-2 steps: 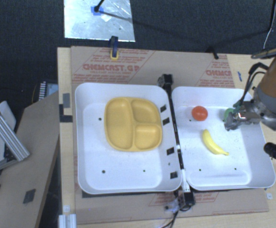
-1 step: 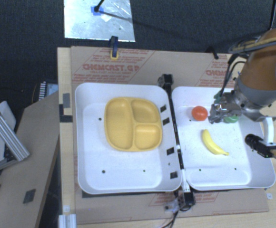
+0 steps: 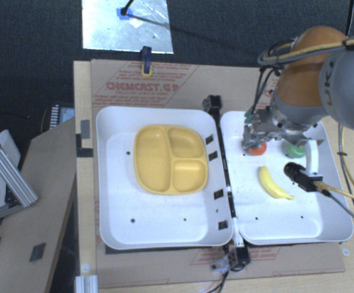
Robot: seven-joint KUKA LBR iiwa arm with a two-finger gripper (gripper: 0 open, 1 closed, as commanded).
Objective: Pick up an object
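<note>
- Pincer (image 3: 254,140) low over small red-orange round object (image 3: 258,151), far-left corner of right white bin (image 3: 287,224); clenched or released, I cannot tell.
- Grasp step, I'd judge; next needs firm closing, then lift.

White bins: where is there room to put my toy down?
The left bin is bare along its near edge, below the yellow plate. The right bin is bare below the banana. Its far end is crowded: gripper, orange thing, green thing.

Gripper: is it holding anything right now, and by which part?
Cannot tell. The gripper sits directly over a small orange object in the right bin, but any hold on it is hidden.
</note>
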